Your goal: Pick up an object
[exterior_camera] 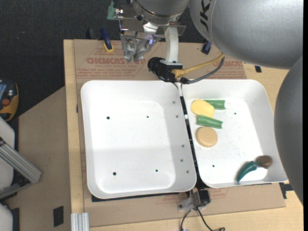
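Two-finger metal gripper (134, 49) — finger state indeterminable — above the left shallow white plastic bin's (96, 129) far rim.

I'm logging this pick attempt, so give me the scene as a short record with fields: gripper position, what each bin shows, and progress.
gripper: raised above the cardboard behind the left bin, nothing seen between its fingers
left bin: white, small dark dots on its floor
right bin: holds five items
near divider: yellow piece, tan disc, two green sticks
front right corner: teal piece touching brown piece
progress: no object picked up yet
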Robot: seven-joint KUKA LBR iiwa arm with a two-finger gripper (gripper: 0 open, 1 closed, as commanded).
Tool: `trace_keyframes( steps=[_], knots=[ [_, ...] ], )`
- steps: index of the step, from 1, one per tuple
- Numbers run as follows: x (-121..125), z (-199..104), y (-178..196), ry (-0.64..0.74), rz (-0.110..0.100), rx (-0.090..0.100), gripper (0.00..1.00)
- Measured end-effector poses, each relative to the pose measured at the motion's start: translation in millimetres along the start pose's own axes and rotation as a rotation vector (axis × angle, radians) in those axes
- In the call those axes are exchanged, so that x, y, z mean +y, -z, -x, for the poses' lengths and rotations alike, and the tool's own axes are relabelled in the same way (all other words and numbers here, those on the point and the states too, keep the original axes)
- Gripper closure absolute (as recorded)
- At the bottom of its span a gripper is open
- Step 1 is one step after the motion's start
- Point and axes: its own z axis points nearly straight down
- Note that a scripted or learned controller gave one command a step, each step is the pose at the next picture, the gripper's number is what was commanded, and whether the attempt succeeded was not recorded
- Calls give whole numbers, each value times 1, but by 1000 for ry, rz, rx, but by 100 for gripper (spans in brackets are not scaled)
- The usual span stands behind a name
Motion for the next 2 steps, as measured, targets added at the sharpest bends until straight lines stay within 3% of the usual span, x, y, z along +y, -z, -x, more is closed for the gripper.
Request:
trace_keyframes(
  steps=[1,2],
  knots=[
    [-75,38,64,-5,-1,0,100],
    [-61,21,56,-2,-4,-2,100]
  ],
)
